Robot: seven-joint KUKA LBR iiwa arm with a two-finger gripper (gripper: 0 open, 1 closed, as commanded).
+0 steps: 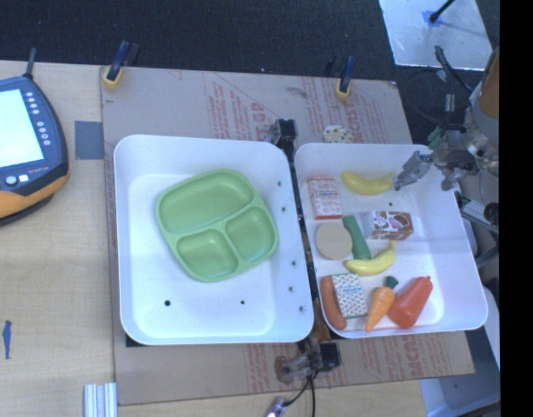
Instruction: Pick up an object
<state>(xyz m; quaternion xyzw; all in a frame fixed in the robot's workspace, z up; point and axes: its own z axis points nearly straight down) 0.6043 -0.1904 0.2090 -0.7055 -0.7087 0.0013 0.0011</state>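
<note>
Hovering my claw (411, 171) over the far edge of the right bin (462, 259), just beside a banana (365, 182), nothing visibly gripped and honestly can't tell how wide it's spread, so the whole pickup's still ahead.

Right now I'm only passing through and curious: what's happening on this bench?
A robot arm reaches in from the right, its pincer hovering over the upper part of the right bin, close to the upper banana. Nothing is visibly between its fingers, so no pick has happened yet. That bin also holds a second banana, a carrot, a red bottle and other toy food. The left bin holds a green divided plate.
</note>
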